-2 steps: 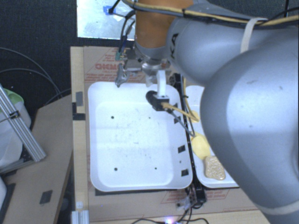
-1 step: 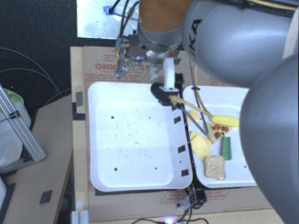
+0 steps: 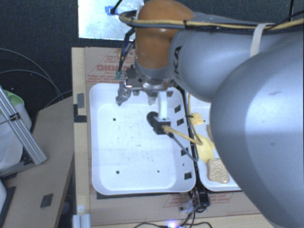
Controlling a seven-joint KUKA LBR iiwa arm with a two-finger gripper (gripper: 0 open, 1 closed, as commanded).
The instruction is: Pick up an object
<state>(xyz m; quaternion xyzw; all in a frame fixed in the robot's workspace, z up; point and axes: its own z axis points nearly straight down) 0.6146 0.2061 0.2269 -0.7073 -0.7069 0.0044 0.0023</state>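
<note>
Yellow banana-like toy (image 3: 205, 148), beige sponge (image 3: 218, 171) lie in right bin (image 3: 213, 186), beside left bin (image 3: 123, 151). Hand (image 3: 123, 93) hangs over left bin's far rim, apart from both; likely poor pick spot. Grip state: cannot tell.

Bright, even light from above; a soft picture.
The left bin (image 3: 137, 175) glares almost pure white, its floor flat and nearly shadowless, and the gripper (image 3: 124, 95) reads dark against it. The arm (image 3: 256, 108) looms close to the lens, big and blurred, with a dull sheen on its orange band (image 3: 159, 27). A metal sheet (image 3: 97, 13) up top glints pale. Around the bench all is dim and grainy.
</note>
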